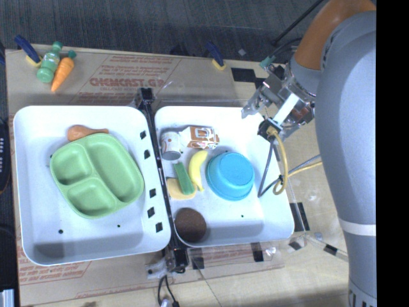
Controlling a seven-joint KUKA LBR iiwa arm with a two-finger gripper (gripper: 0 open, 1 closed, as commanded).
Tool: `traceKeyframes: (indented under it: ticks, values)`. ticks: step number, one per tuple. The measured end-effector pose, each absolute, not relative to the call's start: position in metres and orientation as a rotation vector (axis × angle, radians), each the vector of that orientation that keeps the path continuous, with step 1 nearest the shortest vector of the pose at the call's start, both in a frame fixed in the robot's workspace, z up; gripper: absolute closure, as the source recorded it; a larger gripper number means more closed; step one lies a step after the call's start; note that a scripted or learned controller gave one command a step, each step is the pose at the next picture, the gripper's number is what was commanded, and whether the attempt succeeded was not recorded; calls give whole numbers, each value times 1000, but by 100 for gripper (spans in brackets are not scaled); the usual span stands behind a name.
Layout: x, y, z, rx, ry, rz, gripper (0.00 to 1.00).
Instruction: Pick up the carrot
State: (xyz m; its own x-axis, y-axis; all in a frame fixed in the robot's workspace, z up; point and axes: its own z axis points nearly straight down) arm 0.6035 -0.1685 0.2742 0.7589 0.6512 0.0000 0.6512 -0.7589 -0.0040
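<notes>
**Carrot: one, outside both bins**

One carrot point(62, 73) on the worktop point(121, 69), far left corner, just beside a green item point(46, 67) too blurred to name. Left bin point(29, 190): one green divided plate point(96, 171), partly hiding an orange-brown item point(85, 132). Right bin point(271, 217): one blue bowl point(231, 174), one banana point(197, 167), one can point(170, 144). Claw point(259, 119) over that bin's far edge; whether open or closed cannot be told.

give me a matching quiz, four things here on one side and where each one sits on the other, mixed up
1 green plate
2 blue bowl
3 carrot
4 brown ball

a right bin, near-left corner
b on the cardboard, outside the bins
c left bin
d right bin, middle

Pairs: 1-c, 2-d, 3-b, 4-a
</notes>
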Motion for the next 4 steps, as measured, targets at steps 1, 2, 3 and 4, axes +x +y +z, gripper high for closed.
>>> traceKeyframes:
  ticks: [1,2,3,4]
  values:
    - [549,-120,213,-2930,-1098,20,0]
    - [484,-161,159,-2914,-1149,25,0]
    - [531,-62,191,-2918,-1138,8,0]
    - [501,-128,183,-3040,-758,17,0]
